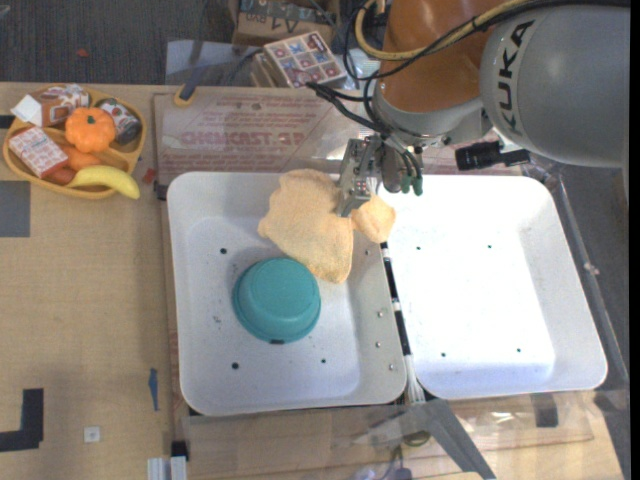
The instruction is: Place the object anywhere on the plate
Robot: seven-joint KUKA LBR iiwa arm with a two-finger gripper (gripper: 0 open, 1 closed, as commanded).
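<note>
Your metal hand (pixel 352 190) hangs over the left bin's (pixel 195 368) far right corner, pressing into a crumpled, soft yellow cloth (pixel 308 228); whether it grips, you cannot tell. An upturned round teal bowl (pixel 277 299) sits just beside the cloth.

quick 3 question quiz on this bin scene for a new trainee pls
1. True or false: the teal bowl sits upside down in the left bin.
2. What lies right under the gripper? A) yellow cloth B) banana C) box
3. Fill in: the cloth's small end hangs over the divide toward the ____ bin.

Key: 1 true; 2 A; 3 right
</note>
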